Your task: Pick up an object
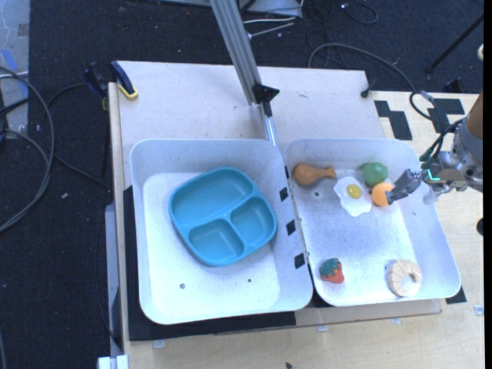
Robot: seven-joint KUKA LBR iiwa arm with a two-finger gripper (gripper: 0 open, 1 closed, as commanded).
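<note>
The robot's gripper (401,189) is at the right side of the right white bin (430,229), low down by the far toys. I cannot tell how it is set, because it is small and dark in this picture. Its dark tip looks like it is touching the little round orange toy fruit (380,195), or is just beside it. I do not see the fruit held by it.

The task says to pick up an object, and the orange fruit is the closest one, so I think that is the one it is going for. Just beside the orange fruit, on its left, is a flat white fried egg toy with a yellow middle (353,194). Just behind it is a round green toy (374,172). A bit more to the left is a brown toy drumstick (311,174). Near the front of the same bin are a small red strawberry toy (331,270) and a pale curled shrimp toy (403,276), well apart from the gripper.

The left white bin (154,206) has a blue plastic tray with three sections (222,215) in it.

What could go wrong? The orange fruit is round, so it could roll away if it gets pushed from one side. The egg and the green toy are very close, so the gripper might bump them or grab the wrong one. The bin wall is close too, and the gripper could hit it.
</note>
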